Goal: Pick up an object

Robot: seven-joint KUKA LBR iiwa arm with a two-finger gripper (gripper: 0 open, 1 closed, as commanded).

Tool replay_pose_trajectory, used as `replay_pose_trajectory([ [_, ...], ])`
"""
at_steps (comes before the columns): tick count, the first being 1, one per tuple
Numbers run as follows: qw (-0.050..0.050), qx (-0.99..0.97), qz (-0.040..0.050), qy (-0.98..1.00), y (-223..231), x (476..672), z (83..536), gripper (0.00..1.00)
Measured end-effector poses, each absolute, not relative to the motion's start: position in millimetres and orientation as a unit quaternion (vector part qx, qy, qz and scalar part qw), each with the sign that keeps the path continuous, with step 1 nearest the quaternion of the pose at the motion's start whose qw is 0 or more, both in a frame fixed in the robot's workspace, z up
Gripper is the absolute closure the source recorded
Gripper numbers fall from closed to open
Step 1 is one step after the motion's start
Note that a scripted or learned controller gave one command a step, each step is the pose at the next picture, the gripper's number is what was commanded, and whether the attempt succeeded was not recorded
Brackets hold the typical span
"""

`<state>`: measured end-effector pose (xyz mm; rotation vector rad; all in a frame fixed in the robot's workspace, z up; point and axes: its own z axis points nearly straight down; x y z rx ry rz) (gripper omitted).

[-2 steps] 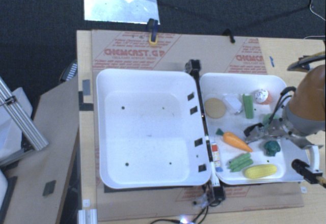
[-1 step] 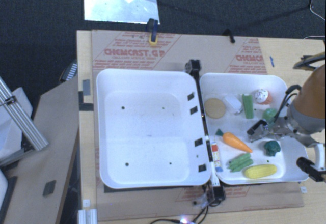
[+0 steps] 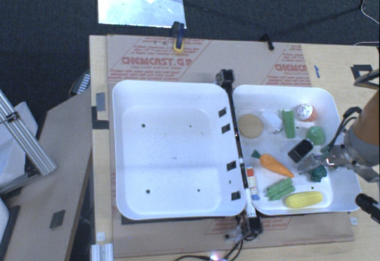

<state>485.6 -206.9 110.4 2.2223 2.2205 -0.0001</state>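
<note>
I see the gripper [image 3: 313,165] low in the right white bin [image 3: 330,98], over a small dark-green plastic toy [image 3: 319,173] at five o'clock; finger state I cannot tell. It looks light, rigid, slippery; I'd pinch its middle.

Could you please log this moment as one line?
gripper: low in right white bin | beside dark green toy | grasp: unclear

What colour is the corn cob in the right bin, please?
Yellow; the corn cob shows clearly in the camera view.
</note>
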Motion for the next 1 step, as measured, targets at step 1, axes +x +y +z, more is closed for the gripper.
replay_pose_trajectory([
  [1,0.002,0.707,0.0014,0.707,-206.9,488.3,120.7,1.00],
])
